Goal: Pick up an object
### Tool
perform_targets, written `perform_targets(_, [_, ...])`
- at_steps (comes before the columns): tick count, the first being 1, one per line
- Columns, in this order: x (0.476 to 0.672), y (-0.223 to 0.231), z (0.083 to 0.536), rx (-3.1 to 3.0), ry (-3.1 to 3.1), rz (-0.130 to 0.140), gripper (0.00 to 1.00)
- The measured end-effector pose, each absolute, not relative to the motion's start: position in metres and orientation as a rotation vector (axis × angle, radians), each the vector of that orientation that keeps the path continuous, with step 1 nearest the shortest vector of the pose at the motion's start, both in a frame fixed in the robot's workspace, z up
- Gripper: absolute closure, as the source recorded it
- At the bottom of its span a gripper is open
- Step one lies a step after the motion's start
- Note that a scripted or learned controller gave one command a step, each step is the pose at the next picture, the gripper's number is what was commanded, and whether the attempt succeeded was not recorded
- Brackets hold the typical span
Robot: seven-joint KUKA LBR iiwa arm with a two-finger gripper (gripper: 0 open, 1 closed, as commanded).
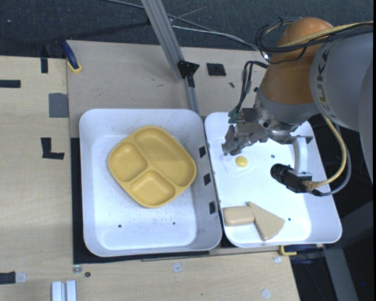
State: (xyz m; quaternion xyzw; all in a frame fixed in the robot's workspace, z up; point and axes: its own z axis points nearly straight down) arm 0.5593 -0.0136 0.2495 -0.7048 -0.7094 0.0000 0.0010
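Two white bins [91, 168], one yellow divided plate [151, 166], one small yellow ball [241, 162], two tan blocks [238, 216].

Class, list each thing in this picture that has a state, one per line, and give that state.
Yellow divided plate: lying flat in the left bin, right side up.
Small yellow ball: resting on the right bin floor, just below the gripper.
Two tan blocks: lying flat, touching, near the right bin's front edge.
Gripper: hovering low over the ball.
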Motion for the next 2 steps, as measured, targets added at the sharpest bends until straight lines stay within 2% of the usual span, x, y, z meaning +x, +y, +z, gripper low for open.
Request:
perform_targets(1, [0.558, 0.044, 0.252, -2.212, -2.228, 0.002, 1.0])
perform_targets(2, [0.559, 0.088, 0.236, -2.215, -2.225, 0.005, 1.0])
